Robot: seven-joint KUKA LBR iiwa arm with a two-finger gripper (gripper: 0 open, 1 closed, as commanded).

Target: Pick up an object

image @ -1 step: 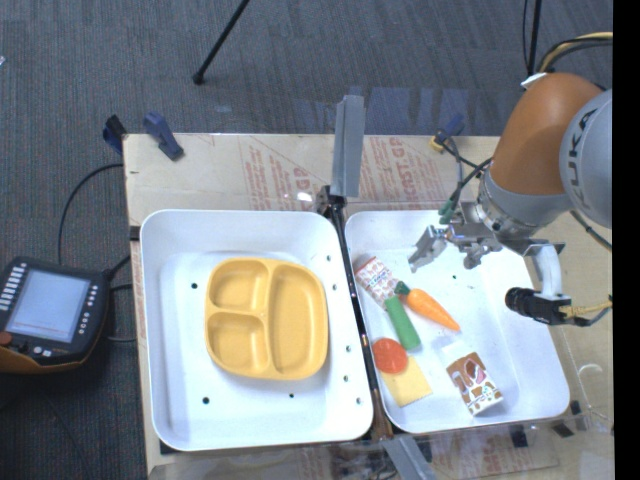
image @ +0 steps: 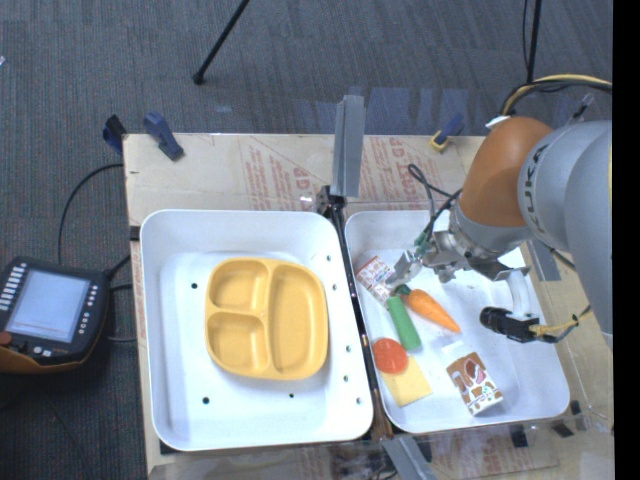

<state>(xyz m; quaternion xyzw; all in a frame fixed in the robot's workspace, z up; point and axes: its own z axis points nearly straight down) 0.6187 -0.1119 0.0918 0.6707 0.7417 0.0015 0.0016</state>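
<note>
Grey carpet, bench with two bins, gripper (image: 413,265) low by carrot (image: 433,309), carrot's thin end pointing down-right, grip unclear.

Bench (image: 250,173): bare board top with red printed lettering, seen from above at a slant. Two blue clamps, one at the far left corner (image: 163,135), one on the far edge towards the right (image: 448,128). Directly on the top, side by side and touching along their inner edges: left bin (image: 165,368), white, shallow; right bin (image: 545,368), white, shallow. A grey upright post (image: 348,153) stands at the far end of the seam between the bins.
</note>
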